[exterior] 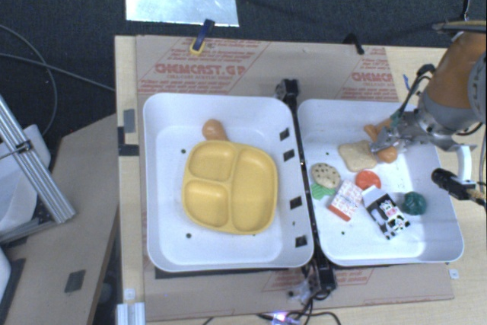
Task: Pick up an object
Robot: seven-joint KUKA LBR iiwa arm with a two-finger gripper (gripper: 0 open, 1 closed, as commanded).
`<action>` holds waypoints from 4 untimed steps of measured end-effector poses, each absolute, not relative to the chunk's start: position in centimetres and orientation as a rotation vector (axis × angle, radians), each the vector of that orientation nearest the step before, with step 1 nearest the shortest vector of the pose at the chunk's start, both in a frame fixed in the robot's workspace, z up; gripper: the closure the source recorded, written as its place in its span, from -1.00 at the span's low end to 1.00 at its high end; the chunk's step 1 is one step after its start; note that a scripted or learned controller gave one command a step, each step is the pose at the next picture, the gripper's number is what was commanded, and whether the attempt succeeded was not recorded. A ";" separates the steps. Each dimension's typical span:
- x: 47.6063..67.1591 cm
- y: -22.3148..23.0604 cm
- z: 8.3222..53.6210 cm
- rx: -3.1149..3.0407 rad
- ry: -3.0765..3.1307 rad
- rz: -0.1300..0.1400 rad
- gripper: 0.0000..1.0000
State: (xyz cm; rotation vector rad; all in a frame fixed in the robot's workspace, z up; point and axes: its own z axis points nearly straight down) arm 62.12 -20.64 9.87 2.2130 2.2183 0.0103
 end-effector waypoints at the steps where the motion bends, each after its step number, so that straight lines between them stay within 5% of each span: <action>1: 63.2 -19.1 8.7 2.213 2.224 0.001 1.00; 2: 67.3 -14.4 17.2 2.202 2.225 0.015 1.00; 3: 66.9 -8.9 9.4 2.219 2.225 0.003 1.00; 4: 58.6 -1.5 18.9 2.213 2.234 0.004 1.00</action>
